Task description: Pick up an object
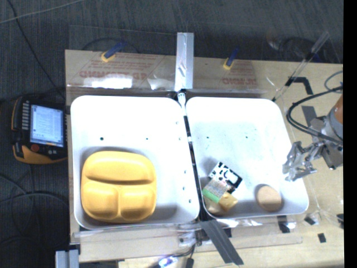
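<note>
A large yellow moulded object (118, 184) lies in the front of the left bin (125, 110). In the right bin (240, 116), near its front edge, a small packet with black, white and green print (221, 183) rests against a tan piece. A round tan object (268, 197) sits in the front right corner. My gripper (296, 162) hangs at the right rim of the right bin, above and to the right of the round tan object, with nothing seen between its fingers.
A handheld pendant with a lit screen (42, 130) lies left of the bench. A metal divider post (184, 60) stands behind the seam between the bins. Cables (312, 102) run at the right.
</note>
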`<action>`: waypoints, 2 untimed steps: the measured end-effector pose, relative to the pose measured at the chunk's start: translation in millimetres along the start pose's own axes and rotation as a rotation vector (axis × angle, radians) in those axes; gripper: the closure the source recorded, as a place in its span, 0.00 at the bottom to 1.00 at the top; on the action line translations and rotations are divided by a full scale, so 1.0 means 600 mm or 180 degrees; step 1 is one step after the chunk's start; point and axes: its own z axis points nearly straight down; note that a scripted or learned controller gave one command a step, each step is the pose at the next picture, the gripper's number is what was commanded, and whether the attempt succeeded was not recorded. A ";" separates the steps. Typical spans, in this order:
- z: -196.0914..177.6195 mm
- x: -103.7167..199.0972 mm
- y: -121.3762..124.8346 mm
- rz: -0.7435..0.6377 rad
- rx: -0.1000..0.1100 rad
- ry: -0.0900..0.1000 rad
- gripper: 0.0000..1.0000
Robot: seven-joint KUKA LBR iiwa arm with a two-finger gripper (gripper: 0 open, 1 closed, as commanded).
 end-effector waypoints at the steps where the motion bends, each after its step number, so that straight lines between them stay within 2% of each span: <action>1: 0.221 -0.040 0.051 0.0380 0.0013 -0.0050 1.00; 2: -0.123 -0.008 0.001 0.1437 0.0004 -0.0012 1.00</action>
